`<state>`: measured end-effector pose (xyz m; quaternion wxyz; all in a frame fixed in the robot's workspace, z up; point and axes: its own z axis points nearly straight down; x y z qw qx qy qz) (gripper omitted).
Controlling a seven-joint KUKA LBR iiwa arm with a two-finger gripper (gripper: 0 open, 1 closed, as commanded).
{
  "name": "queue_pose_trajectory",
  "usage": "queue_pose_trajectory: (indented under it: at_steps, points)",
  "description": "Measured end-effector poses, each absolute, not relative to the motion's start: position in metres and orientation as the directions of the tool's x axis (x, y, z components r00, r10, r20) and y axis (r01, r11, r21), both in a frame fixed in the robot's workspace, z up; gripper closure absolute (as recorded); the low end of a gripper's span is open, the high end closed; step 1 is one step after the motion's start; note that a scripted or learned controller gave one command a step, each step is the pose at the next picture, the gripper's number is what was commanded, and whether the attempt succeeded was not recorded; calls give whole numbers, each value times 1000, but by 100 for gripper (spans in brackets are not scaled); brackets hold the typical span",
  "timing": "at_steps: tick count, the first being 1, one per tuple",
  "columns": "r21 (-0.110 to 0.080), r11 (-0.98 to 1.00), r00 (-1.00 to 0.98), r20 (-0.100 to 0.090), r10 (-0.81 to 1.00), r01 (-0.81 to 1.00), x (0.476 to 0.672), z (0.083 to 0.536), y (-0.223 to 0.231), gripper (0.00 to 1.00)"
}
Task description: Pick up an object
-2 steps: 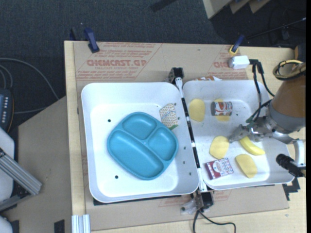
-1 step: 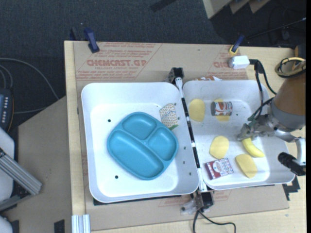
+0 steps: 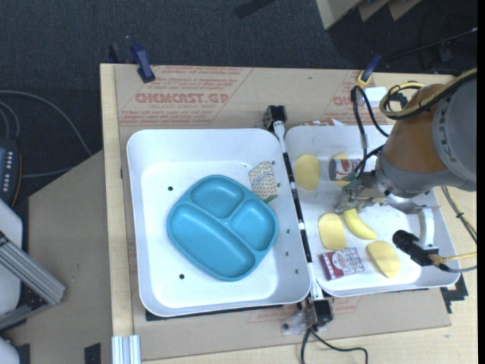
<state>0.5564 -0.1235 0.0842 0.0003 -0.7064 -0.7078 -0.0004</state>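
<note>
The gripper is low in the right bin, just above a banana; how it stands I cannot tell. Yellow pieces, a can and a red packet crowd around it, and a blue tray lies in the left bin.

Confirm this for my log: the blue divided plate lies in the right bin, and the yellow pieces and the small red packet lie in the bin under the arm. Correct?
Not quite. The camera view shows the blue divided plate in the left bin, not the right one. The rest holds: the yellow pieces and the small red packet lie in the right bin, where the arm reaches in.
</note>
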Motion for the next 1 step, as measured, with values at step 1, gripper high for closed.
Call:
queue_pose_trajectory:
  at_steps: [1]
  points:
    - [2, 2, -2, 1, 1000, 1000, 569, 185, -32, 100]
